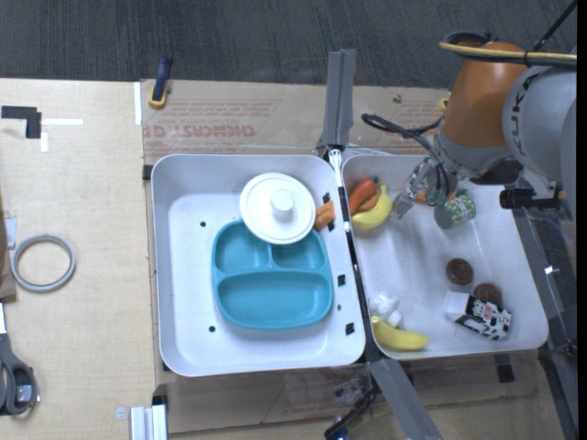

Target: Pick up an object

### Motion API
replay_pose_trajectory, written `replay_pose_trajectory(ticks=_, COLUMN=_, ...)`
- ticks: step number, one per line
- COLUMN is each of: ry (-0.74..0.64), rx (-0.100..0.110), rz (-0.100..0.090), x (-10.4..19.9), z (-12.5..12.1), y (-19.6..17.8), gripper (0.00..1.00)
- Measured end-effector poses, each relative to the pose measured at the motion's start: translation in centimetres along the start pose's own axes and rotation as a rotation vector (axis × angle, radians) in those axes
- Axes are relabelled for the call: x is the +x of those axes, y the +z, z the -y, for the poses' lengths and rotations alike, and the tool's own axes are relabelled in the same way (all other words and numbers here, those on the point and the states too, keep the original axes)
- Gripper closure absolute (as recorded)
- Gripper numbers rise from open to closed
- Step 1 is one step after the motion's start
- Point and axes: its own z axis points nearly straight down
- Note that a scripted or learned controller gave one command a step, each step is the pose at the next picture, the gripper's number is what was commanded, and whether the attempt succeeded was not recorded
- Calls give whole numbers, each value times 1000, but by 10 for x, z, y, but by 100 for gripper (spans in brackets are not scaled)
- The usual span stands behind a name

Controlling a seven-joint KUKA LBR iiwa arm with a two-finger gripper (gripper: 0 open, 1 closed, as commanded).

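My gripper (424, 189) hangs low over the back of the right bin (523, 255), under the orange band of the arm (481, 90). A small greenish can (456, 210) lies just to its right. A yellow banana (373, 211) with an orange carrot (361, 192) beside it lies to its left, by the bin's left wall. Further forward in this bin are two brown round pieces (459, 270), a black-and-white patterned item (487, 317), a second banana (400, 338) and a small white item (384, 305).
The left bin (174, 273) holds a blue divided plate (272, 287) with a white round lid (278, 208) on its back edge and an orange item (325, 214) beside it. A grey tape ring (39, 261) and scissors (16, 383) lie on the bench at the left.
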Motion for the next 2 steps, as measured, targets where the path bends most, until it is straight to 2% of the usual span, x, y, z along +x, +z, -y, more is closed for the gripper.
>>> replay_pose_trajectory(ticks=1, ry=93, rx=-6, rz=-3, x=38, z=-44, y=-115, gripper=100)
replay_pose_trajectory(ticks=2, ry=44, rx=-5, rz=-5, x=57, z=31, y=10, gripper=100)
